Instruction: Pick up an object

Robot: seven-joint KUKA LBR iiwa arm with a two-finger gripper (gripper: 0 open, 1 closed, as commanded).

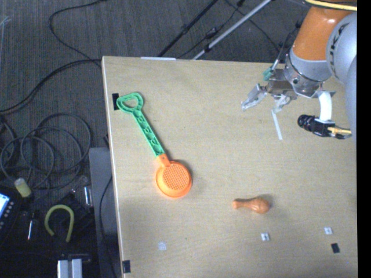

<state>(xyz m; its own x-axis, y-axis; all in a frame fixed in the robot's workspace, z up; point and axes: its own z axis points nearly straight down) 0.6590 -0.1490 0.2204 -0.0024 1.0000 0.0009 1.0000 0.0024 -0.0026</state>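
Note:
A toy strainer with a green handle point(145, 129) and a round orange head point(173, 179) lies flat on the left part of the tan bench top point(220, 97). Lower down, right of centre, lies a small orange drumstick-shaped toy point(253, 204). My gripper point(265, 114) hangs at the upper right, well away from both toys. It is open, its silver fingers point(251, 101) spread, with nothing between them. A thin white finger point(277, 125) points down toward the bench.
A black connector with a yellow tip point(317, 125) sticks out under the wrist at the right. Small markers point(265, 236) dot the bench near its front edge. Cables and a green hoop point(58, 219) lie on the floor left of the bench.

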